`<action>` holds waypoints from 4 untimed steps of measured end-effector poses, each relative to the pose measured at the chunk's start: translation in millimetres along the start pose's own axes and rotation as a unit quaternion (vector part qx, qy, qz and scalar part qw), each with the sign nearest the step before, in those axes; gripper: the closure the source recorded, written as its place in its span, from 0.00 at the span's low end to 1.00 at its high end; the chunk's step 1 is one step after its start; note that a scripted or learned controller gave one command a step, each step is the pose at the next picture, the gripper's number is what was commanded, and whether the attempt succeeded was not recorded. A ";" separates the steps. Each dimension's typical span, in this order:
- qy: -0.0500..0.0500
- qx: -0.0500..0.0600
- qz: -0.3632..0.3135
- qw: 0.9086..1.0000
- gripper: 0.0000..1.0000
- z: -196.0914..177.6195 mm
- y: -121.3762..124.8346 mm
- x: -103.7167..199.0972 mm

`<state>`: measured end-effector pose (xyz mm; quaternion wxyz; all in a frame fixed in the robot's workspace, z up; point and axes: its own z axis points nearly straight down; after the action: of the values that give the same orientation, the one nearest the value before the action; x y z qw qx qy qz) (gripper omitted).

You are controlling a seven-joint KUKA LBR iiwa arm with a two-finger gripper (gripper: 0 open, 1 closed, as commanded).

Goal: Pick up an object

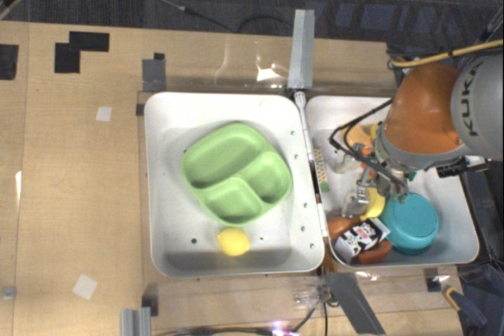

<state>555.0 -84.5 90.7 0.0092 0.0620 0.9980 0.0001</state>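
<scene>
The arm (441, 110) reaches in over the right bin (465, 248), its orange band above the wrist. The pincer (368, 197) hangs low among the things in that bin. Whether it stands apart or together cannot be told, and nothing can be seen clamped in it. Its tip is just beside a small yellow object (373, 208); contact cannot be confirmed.

The yellow object is partly hidden, and its shape is unclear. It lies in the right bin, touching the teal cup (413, 223), which stands upright near the front wall. A black-and-white packet (363, 235) rests on a reddish-brown object (346, 230) at the front left corner.

The left bin (161, 169) holds a green divided tray (236, 171), lying at a slant near the middle. A yellow ball (233, 241) lies just in front of the tray.
</scene>
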 end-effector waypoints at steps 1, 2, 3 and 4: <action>0.004 0.000 -0.013 1.000 0.00 3.9 1.0 -91.9; -0.004 0.000 -0.016 1.000 1.00 -12.1 2.6 -96.7; -0.004 0.000 -0.016 1.000 0.00 -11.5 2.7 -96.4; 0.003 0.000 -0.033 0.999 0.00 3.5 3.2 -83.8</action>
<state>638.6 -91.6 88.8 0.0059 0.0294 0.9996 -0.0002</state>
